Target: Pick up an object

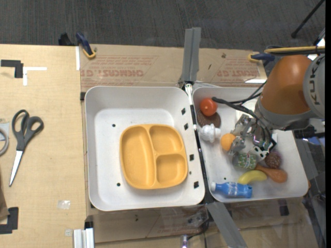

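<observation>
My gripper [246, 144] hangs low inside the right bin [297, 187], among a cluster of small items. Right beside it on the left lies an orange ball [226, 141], and just under it a green speckled object [244, 161]. A yellow banana [252, 176], a brown item [274, 174] and a dark reddish ball [273, 160] lie to its lower right. A red tomato [208, 106] on a brown piece, a white object [208, 133] and a blue bottle [232, 190] lie further off in the same bin.
The left bin [98, 154] holds a yellow divided plate [153, 155]. Scissors [21, 133] lie on the bench at far left. A grey bar [191, 56] rises behind the bins' shared wall. The arm's orange band [288, 87] overhangs the right bin's far side.
</observation>
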Robot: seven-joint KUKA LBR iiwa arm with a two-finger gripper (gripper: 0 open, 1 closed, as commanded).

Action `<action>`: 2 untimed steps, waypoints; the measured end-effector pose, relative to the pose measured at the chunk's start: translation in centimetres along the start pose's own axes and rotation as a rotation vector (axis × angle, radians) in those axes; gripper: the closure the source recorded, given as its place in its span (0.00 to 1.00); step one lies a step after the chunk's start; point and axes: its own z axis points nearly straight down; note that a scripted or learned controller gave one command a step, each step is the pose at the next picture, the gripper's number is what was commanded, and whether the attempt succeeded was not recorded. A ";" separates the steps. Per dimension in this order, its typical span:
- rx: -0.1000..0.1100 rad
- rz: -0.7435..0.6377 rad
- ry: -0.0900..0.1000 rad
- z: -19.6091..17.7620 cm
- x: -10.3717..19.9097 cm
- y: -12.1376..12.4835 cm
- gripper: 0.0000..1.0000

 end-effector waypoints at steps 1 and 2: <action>0.000 0.000 0.000 0.0 0.0 0.0 0.00; 0.000 0.153 0.005 1.0 1.4 -0.3 0.00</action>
